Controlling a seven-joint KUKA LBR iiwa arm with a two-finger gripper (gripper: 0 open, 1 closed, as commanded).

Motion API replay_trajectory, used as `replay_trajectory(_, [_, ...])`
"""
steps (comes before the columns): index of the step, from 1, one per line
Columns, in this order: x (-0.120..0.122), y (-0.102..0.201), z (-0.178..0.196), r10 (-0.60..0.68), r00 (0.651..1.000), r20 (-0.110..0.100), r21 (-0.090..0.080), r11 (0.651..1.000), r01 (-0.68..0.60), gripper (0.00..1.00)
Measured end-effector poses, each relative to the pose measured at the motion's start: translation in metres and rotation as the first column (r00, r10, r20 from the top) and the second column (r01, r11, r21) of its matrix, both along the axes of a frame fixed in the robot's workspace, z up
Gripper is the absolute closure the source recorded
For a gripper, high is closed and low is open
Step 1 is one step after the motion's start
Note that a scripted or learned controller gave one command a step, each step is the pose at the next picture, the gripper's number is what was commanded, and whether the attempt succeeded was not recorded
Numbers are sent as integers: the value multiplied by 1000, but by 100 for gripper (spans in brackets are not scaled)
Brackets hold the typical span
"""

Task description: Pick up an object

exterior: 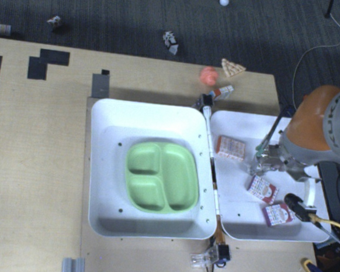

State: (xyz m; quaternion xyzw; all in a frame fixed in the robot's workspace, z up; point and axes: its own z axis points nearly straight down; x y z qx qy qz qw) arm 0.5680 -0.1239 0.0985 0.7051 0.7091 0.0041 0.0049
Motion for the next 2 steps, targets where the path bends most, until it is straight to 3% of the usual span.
replay_trajectory(1, [0, 0, 0, 0, 1000, 0, 0, 1000, 0, 0])
replay_trajectory(2, [-61, 15, -11, -5, 1000, -2, -1, 1000, 5, 0])
